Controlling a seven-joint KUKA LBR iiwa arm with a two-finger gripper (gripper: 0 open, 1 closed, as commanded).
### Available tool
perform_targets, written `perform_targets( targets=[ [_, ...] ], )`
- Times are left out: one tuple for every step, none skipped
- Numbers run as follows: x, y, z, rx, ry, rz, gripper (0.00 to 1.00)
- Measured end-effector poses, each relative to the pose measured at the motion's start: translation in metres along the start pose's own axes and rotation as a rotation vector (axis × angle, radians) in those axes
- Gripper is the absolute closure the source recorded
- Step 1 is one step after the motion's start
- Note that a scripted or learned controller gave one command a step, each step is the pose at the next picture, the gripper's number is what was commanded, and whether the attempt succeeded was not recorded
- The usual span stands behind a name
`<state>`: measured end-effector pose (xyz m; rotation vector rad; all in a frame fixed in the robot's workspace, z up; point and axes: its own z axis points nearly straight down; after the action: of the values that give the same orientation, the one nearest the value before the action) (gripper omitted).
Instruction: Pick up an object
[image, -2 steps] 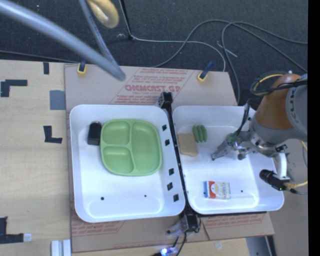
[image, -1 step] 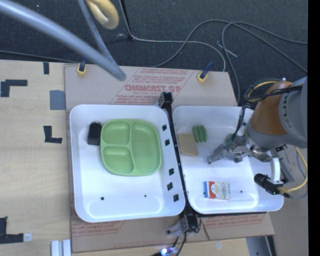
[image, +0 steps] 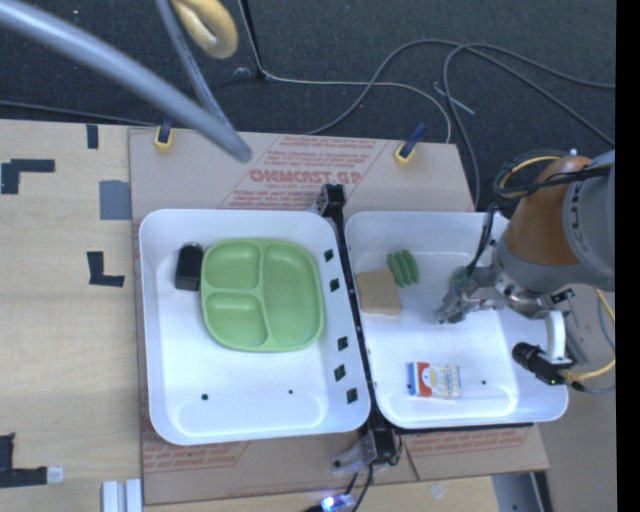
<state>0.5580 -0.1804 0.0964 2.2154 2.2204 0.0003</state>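
Camera view: two white bins side by side
Task so far: nothing picked up yet, I think
Things: green piece (image: 403, 266), tan sponge (image: 379, 292) and small box (image: 434, 380) lie in the right bin (image: 500, 405)
Left bin (image: 165, 350): green tray (image: 263, 295), black block (image: 188, 267)
Gripper (image: 455, 305): low in the right bin, beside the sponge, can't tell its grip
Arm (image: 545, 235): reaches in from the right, bent down
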Motion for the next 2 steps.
perform_targets(
  targets=[
    [-0.003, -0.008, -0.057, 0.001, 0.003, 0.002, 1.00],
    [-0.008, -0.014, -0.116, -0.001, 0.002, 0.001, 1.00]
  ],
)
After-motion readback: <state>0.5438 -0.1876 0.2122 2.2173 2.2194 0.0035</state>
